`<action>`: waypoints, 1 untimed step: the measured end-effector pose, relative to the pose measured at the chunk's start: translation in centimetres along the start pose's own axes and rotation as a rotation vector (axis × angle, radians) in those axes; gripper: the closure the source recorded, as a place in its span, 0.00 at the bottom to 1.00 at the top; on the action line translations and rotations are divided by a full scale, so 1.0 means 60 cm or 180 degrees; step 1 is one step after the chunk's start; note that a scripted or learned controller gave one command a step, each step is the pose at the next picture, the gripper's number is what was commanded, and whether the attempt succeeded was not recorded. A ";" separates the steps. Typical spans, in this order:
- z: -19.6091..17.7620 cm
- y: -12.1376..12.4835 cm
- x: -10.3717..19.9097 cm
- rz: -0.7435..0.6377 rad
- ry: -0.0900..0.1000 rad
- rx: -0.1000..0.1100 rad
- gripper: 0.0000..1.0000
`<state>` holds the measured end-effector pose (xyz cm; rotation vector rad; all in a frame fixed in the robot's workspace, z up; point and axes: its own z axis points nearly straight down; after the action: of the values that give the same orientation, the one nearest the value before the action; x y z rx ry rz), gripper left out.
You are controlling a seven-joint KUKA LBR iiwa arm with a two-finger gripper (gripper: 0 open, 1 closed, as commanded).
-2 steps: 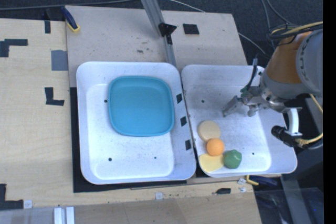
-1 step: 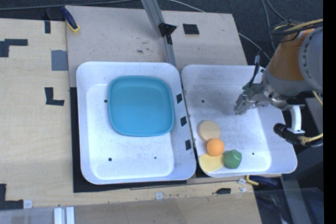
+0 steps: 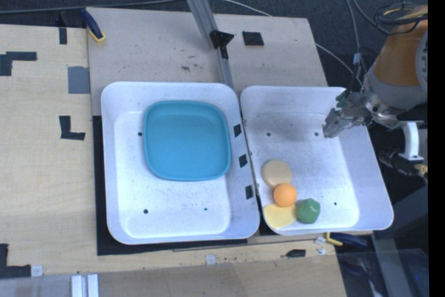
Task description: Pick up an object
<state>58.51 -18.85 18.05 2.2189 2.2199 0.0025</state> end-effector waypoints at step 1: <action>-0.089 -0.003 0.016 -0.0002 0.0001 -0.0001 1.00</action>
<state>58.29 -17.87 23.37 2.2182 2.2205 0.0031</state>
